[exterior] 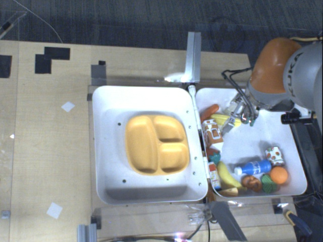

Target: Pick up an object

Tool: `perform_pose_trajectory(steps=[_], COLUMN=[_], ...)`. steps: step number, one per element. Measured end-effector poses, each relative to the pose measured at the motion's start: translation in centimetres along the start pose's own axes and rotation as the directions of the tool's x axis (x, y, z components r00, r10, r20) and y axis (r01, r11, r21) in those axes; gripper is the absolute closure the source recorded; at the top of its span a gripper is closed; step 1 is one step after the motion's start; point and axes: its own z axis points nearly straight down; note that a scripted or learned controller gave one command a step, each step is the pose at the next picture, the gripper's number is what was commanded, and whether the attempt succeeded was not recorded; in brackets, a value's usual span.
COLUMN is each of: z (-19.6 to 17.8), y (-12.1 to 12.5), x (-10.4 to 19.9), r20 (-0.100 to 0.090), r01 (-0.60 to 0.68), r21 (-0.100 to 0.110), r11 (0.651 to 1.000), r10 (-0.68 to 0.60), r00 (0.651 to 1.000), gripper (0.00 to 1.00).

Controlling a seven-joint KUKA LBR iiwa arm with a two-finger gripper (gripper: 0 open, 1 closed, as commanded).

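One pincer [241, 114] hangs over the back-left part of the right bin [292, 150], at the end of the grey arm [303, 79] with its orange band [270, 67]; whether its tips stand apart or together cannot be told, and nothing shows between them. Just beside it, to the left, a yellow item [218, 119] and a red sausage-shaped item [209, 110] lie against the bin's left wall, with a brown-and-white carton [213, 133] below them. Further toward the front, a banana [227, 174] lies near the left wall. A blue bottle [255, 167] rests in the front right area, with a small white patterned box [274, 155] just behind it, an orange [278, 175] at its right end, and a brown round item [251, 182] and a green item [268, 185] in front of it. The left bin [108, 135] holds a yellow compartment tray [156, 144] near its middle. Both bins sit side by side on the wooden worktop [45, 150].
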Motion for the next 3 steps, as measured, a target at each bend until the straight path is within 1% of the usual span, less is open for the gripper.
perform_pose_trajectory(steps=[1, 2, 3], z=[-1.6, -10.1, -24.3], y=[0.3, 5.1, 0.9], x=[-0.4, 0.8, -1.7], r20=[0.016, 0.001, 0.009], r01=[0.007, -0.298, -0.326], r21=[-0.005, -0.002, -0.005], r11=[1.000, 0.954, 0.945], r10=[-0.007, 0.298, 0.326], r00=[1.000, 0.954, 0.945], gripper=[1.00, 1.00, 1.00])
